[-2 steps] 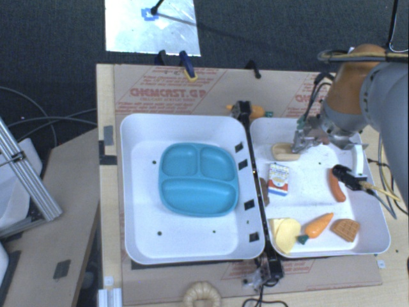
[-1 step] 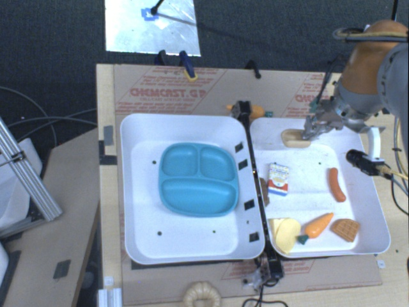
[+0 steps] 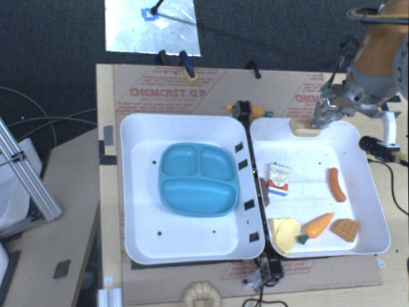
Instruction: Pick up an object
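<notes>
The right bin holds a small white, blue and red carton, a red-orange sausage, a toy carrot, a brown waffle piece and a pale yellow piece. A tan flat piece lies at this bin's far rim. My gripper hangs at that far rim, just right of and above the tan piece, close to it. Whether it touches the piece is unclear.
The left bin holds a blue divided plate. A black divider with clips runs between the bins. A small orange object sits behind the bins. A beige ring lies at the bench's front edge.
</notes>
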Robot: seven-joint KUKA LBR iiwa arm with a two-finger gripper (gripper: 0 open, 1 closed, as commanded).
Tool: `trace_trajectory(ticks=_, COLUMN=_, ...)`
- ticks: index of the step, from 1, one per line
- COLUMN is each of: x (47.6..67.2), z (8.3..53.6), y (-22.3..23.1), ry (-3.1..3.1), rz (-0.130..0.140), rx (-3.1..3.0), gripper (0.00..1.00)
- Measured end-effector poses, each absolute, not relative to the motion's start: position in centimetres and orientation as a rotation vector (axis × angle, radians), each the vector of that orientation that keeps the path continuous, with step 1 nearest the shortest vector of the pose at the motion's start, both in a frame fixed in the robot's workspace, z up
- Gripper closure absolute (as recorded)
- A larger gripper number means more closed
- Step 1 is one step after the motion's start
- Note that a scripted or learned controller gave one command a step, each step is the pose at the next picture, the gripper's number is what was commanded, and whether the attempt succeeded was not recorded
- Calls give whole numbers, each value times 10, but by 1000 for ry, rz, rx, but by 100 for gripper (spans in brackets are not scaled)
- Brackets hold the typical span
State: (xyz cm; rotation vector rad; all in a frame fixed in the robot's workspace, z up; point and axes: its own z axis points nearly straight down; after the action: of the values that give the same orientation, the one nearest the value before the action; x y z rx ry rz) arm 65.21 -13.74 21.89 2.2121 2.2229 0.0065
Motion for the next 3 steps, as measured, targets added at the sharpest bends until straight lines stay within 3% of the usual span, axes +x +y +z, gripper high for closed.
trace_trajectory(ticks=2, x=573, z=210, y=-55, ry=2232, rz=-1, rx=2215, gripper=100)
trace_trajectory(ticks=3, x=530, z=230, y=-29, ry=2232, rz=1, rx=2214, gripper=100)
